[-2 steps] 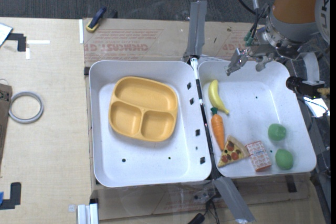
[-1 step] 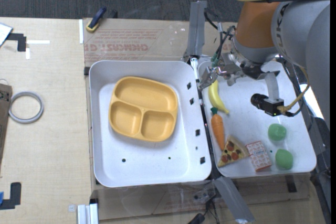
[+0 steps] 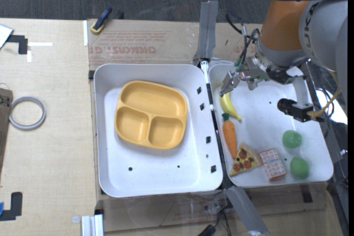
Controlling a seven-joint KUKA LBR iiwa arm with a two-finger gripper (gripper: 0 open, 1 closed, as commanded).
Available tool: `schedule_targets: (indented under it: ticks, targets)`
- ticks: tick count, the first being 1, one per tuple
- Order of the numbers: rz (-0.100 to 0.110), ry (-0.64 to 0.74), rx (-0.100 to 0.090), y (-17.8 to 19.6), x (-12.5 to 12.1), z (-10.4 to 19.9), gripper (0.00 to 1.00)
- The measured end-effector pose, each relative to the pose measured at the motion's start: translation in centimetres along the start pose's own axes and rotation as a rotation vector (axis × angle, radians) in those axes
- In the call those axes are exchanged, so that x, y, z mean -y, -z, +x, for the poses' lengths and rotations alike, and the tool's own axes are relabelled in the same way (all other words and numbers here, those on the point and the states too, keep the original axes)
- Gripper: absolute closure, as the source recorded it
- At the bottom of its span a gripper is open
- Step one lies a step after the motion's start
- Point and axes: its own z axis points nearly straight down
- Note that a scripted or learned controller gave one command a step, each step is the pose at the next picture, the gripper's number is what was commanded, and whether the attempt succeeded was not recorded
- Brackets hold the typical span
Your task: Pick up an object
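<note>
The right bin (image 3: 260,110) holds a yellow banana (image 3: 229,106), an orange carrot (image 3: 229,138), a pizza slice (image 3: 243,160), a pink box (image 3: 272,164) and two green balls (image 3: 292,139) (image 3: 299,167). My gripper (image 3: 239,81) hangs over the bin's upper left corner, just above the banana's top end. Its fingers stand apart with nothing between them.
The left bin (image 3: 110,168) holds a yellow three-part plate (image 3: 150,114). A roll of tape (image 3: 25,113) lies on the bench at the far left. The arm's grey and orange body (image 3: 293,14) looms over the right bin's far edge.
</note>
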Motion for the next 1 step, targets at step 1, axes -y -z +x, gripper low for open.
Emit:
schedule_targets:
  ticks: [1]
  targets:
    - [-0.002,-0.02,0.0,4.07,-2.65,0.18,0.0]
